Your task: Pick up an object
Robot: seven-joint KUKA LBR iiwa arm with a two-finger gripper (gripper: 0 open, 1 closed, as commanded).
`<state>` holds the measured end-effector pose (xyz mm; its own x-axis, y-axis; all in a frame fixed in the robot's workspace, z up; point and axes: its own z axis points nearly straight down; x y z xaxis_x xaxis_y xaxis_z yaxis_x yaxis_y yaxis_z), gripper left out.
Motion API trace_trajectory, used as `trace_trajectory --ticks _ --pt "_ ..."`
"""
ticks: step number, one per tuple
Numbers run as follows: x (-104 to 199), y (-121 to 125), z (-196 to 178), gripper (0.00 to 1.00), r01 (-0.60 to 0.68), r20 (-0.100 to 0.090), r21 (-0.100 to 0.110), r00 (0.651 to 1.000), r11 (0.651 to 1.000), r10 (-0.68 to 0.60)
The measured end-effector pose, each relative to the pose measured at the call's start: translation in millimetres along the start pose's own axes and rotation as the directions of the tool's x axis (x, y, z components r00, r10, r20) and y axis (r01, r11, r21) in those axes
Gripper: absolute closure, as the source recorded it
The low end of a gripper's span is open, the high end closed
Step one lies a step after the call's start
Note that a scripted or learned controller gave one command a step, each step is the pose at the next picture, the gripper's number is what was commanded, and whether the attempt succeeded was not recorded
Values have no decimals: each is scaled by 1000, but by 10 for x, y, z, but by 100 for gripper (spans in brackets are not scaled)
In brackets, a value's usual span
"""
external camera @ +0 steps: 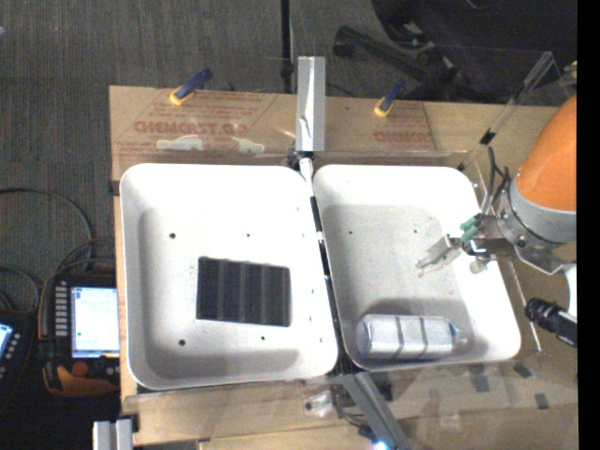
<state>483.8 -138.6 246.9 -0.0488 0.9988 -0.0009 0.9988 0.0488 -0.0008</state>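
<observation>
A clear plastic bottle [411, 336] lies on its side in the right bin's near end.

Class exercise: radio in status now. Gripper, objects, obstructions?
Gripper over right bin, holding nothing. Clear plastic bottle lying at near wall, untouched. Dark ribbed pad in left bin. Nothing obstructing.

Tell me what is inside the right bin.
The right bin holds a clear bottle lying on its side near the front wall. The gripper hangs over the bin's right part, hiding some floor beneath it.

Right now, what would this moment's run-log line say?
gripper: over right bin, nothing held | plastic bottle: lying at right bin's front | dark ribbed panel: left bin
</observation>
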Motion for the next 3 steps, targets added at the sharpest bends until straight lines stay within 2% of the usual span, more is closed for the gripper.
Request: trace_trajectory --ticks 1,2,3 --pt "4 3 -57 0 101 0 0 995 995 -101" --pt "387 18 1363 0 281 -4 0 960 960 -281" --pt "215 554 1549 0 2 -2 -11 1000 1000 -2"
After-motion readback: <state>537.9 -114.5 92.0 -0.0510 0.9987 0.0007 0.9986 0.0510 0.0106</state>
